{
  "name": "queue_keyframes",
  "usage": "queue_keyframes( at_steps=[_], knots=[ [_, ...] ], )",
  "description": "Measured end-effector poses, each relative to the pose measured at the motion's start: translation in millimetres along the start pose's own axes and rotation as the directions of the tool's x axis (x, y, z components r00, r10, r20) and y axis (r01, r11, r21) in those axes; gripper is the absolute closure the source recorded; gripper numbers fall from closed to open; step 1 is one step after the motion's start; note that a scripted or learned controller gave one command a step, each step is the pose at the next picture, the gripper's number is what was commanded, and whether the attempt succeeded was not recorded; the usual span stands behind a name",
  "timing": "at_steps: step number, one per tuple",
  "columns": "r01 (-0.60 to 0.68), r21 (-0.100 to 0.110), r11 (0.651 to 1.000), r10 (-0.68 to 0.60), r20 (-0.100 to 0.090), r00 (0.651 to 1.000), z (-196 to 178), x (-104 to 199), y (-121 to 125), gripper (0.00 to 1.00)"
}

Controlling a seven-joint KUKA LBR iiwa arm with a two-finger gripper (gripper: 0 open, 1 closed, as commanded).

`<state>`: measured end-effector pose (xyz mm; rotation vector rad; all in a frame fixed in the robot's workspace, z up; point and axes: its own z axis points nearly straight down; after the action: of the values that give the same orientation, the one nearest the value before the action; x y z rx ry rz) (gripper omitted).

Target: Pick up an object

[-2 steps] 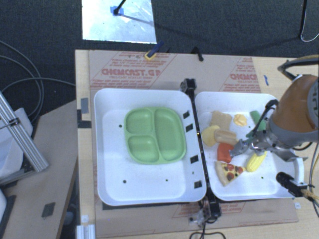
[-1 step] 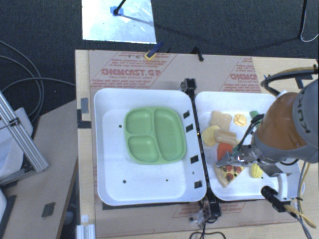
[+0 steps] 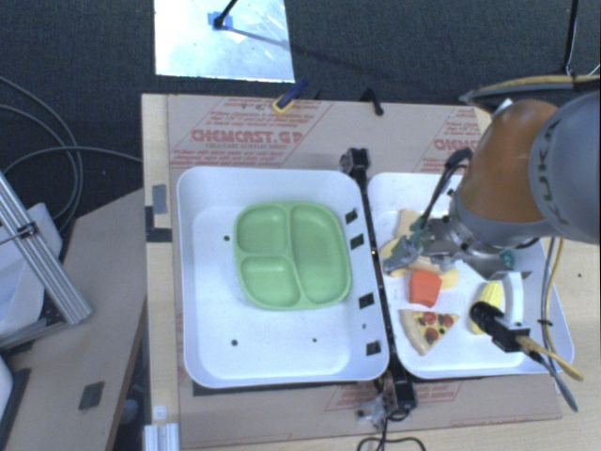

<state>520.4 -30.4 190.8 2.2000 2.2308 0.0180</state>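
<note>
Block [image 3: 424, 287] is orange-red, squarish, beside pizza slice [image 3: 429, 327].

A green three-part plate [image 3: 291, 255] lies flat in the middle of the left bin [image 3: 207, 280]. In the right bin [image 3: 465, 355] an orange-red block [image 3: 424, 287] sits just behind a toy pizza slice [image 3: 428, 328]; a pale yellow wedge [image 3: 407, 224] lies farther back.
</note>
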Motion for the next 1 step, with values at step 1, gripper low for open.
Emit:
queue_keyframes(
  at_steps=[1],
  knots=[
    [-0.008, 0.014, 1.000, 0.008, 0.001, 1.000, 6.2, 19.2, -34.3, 0.00]
  ],
)
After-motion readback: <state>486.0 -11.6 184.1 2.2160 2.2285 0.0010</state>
